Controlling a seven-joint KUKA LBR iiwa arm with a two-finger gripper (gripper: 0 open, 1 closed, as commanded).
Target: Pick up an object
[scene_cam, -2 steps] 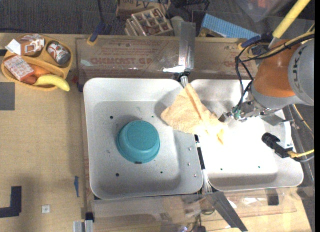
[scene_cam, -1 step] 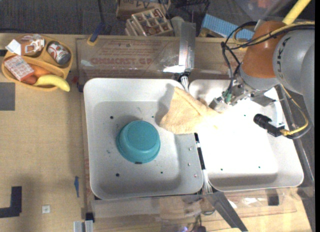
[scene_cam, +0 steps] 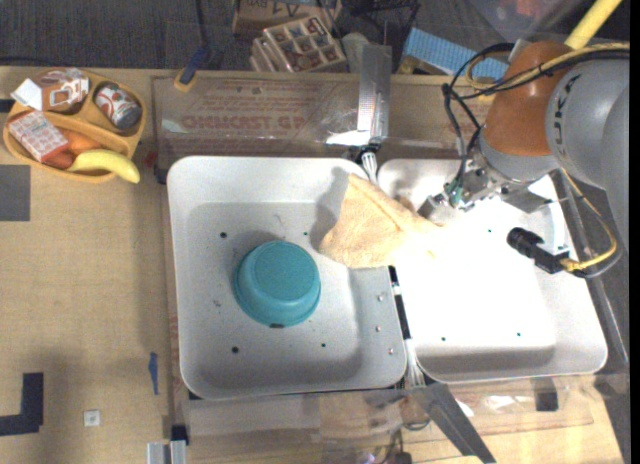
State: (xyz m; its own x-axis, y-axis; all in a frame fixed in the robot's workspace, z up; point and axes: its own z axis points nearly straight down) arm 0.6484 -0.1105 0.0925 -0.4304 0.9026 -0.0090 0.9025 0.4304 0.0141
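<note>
gripper (scene_cam: 440, 208) | low at the right bin's (scene_cam: 520, 352) back-left corner, touching the crumpled tan cloth (scene_cam: 365, 227) draped over the divider | grip state: can't tell tbh | tip: pinch a raised fold, lift straight up | round teal bowl (scene_cam: 279, 282) untouched in left bin (scene_cam: 200, 352)

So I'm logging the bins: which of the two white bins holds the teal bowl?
The left white bin: the round teal bowl sits upside down on its floor. The right white bin has the gripper over it.
</note>
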